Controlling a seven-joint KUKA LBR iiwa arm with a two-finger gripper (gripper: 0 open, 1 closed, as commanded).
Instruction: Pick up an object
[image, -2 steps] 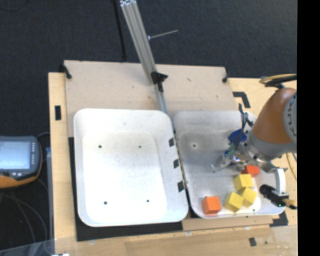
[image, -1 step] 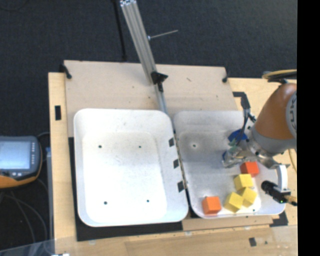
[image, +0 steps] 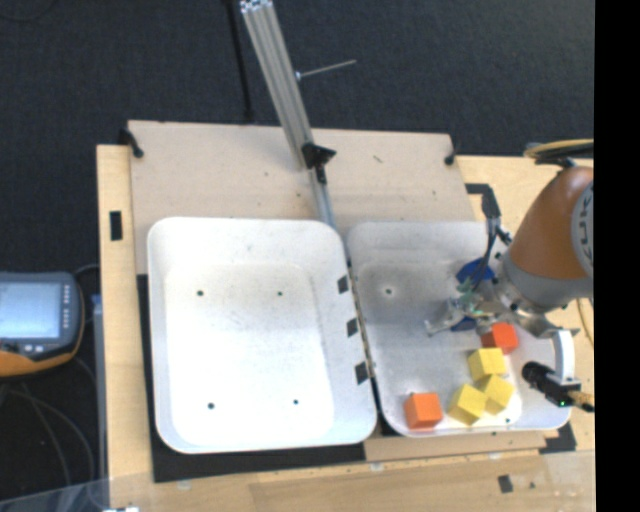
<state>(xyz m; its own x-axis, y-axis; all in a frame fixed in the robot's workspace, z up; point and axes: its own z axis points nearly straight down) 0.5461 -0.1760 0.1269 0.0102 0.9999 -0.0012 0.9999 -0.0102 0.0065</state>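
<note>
**Arm low over the right bin, blocks at its near edge**

The grey arm (image: 545, 235) with its orange band reaches in from the right and bends down over the right bin (image: 400, 260). Its gripper (image: 462, 315) sits low in the middle of that bin, just above the bin floor, amid blue and grey parts that blur together; whether anything lies between its fingers cannot be told, nor whether they are spread or pressed together.

The blocks lie toward the near right corner of the right bin. A small orange block (image: 504, 337) is just beside the gripper, on its near right side. A yellow block (image: 489, 362) lies just below that one, and two more yellow blocks (image: 482, 399) sit touching each other close to the near edge. A larger orange block (image: 423, 409) rests apart from them, along the near edge toward the bin's left corner.

The left bin (image: 250, 330) stands touching the right one. A slanted metal rail (image: 285, 90) rises beyond the bins' far edge.
</note>
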